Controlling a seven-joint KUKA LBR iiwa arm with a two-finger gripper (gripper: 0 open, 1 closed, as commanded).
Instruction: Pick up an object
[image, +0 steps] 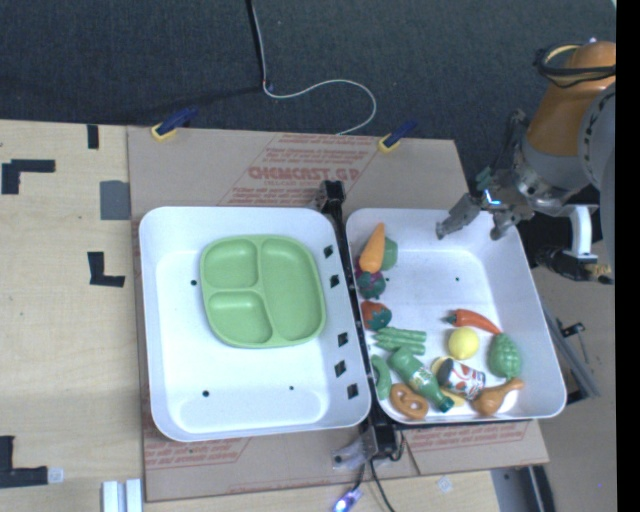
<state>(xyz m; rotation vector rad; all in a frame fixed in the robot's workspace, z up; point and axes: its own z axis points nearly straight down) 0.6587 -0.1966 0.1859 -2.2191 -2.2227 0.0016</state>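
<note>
Step in hand: we judge the hand (472, 218) is positioning over the upper right rim of the right bin (535, 300), before any descent.
Hand: fingers spread apart, nothing between them.
Task's things: toy foods heaped along the right bin's left wall and lower edge; the carrot (372, 246) lies uppermost, a yellow lemon (463, 343) and red chilli (474, 320) lower right.
Advice: we would choose an isolated piece, such as the lemon or chilli, and close across its narrow width.
Materials: smooth moulded plastic, rounded and likely slippery; bins glossy white.
Other: a green divided plate (264, 290) sits in the left bin (165, 330); cardboard (290, 170) covers the surface.
</note>
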